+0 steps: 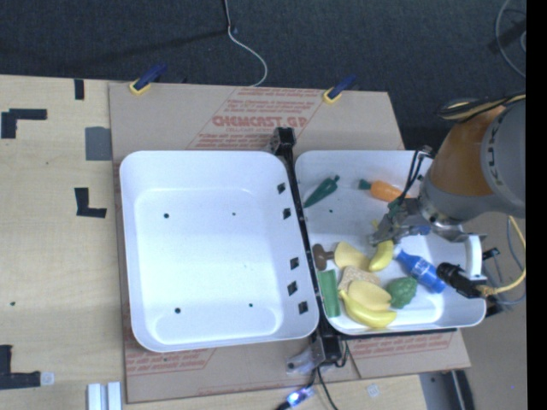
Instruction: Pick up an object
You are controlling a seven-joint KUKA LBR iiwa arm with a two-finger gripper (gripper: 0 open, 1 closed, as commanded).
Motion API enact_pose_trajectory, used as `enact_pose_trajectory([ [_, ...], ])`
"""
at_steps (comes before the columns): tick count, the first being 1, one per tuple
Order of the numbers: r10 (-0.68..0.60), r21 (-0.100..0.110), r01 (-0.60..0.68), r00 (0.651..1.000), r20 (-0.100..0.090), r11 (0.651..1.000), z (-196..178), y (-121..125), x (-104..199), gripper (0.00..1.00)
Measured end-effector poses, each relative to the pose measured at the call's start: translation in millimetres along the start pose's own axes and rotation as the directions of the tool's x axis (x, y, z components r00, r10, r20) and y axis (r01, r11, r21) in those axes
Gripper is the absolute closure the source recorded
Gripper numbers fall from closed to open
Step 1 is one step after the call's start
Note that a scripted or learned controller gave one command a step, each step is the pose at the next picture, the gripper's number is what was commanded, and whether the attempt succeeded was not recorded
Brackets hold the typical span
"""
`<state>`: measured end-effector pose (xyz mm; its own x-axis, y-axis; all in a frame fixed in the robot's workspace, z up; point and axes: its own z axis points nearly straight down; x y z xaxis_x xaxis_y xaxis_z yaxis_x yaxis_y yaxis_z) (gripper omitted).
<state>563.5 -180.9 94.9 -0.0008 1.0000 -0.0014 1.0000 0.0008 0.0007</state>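
Note:
The right bin (342, 167) holds several small toys. Among them are a green chili (320, 190), an orange carrot (385, 190), a yellow lemon-like piece (349, 254), a blue bottle (421, 271), a green broccoli (402, 291) and yellow bananas (369, 304). My gripper (389, 231) is low in this bin, right of its middle. It hangs just above a small yellow piece (381, 256), which lies at its tip. The view is too small to tell whether that piece is gripped.
The left bin (205, 246) sits beside the right one, with a black clip row (295, 229) along the shared wall. A green stick (329, 291) and a brown mushroom (320, 253) lie by that wall. The arm's orange band (461, 156) rises at the right.

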Motion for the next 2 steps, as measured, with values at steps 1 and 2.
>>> enact_pose_trajectory([
  [1, -0.008, -0.001, 0.008, 1.000, -0.004, 1.000, -5.2, 45.1, 69.1, 1.00],
  [2, -0.011, -0.009, 0.011, 1.000, -0.005, 1.000, -95.6, 76.7, 160.6, 1.00],
])
